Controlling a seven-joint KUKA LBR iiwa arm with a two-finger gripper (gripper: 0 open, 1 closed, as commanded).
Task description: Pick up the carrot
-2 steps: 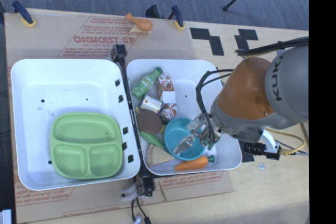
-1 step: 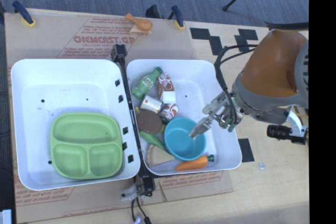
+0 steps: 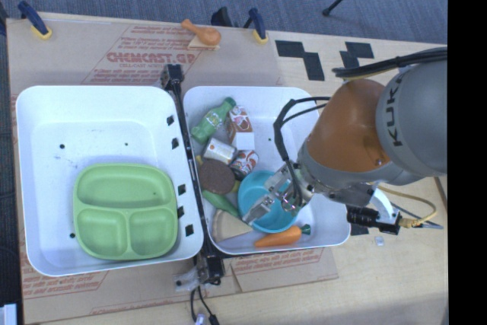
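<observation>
The carrot (image 3: 280, 237) is orange with a green tip and lies flat along the near wall of the right bin (image 3: 332, 234). Just above it sits a blue bowl (image 3: 257, 198). My gripper (image 3: 278, 202) hangs over the bowl's right side, a little up and left of the carrot's green end. Its metal fingers (image 3: 268, 205) point down-left over the bowl, and no object shows between them. The arm's grey and orange wrist (image 3: 350, 137) covers the right half of this bin.
The right bin also holds a green bottle (image 3: 213, 120), a silver can (image 3: 219, 151), small red-and-white cartons (image 3: 242, 125), a brown disc (image 3: 217, 177) and a green vegetable (image 3: 219, 202). A green divided plate (image 3: 125, 211) lies in the left bin (image 3: 46, 118).
</observation>
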